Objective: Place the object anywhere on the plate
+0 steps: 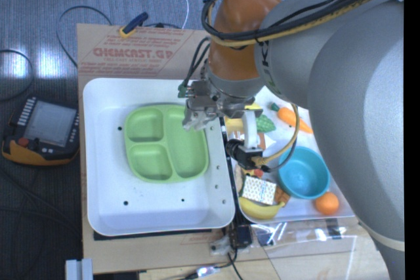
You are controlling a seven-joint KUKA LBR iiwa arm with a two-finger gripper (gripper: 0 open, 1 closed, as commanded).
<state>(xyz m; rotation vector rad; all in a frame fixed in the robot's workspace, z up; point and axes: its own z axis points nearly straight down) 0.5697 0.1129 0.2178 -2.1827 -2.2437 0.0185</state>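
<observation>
A light green plate (154, 160) with three compartments lies in the left white bin (105, 206). My gripper (195, 118) hangs over the plate's upper right compartment, below the orange wrist band. Its metal end sits low over the plate's right side. The arm's wrist hides what lies directly under it, and I cannot make out any object in the gripper. No loose object shows on the visible parts of the plate.
The right bin holds a blue bowl (303, 174), an orange (327, 204), a banana (259, 210), a carrot (287, 116), a green item (264, 122) and a checkered block (258, 189). Cardboard (131, 52) lies behind the left bin. A pendant (42, 131) rests on the floor at left.
</observation>
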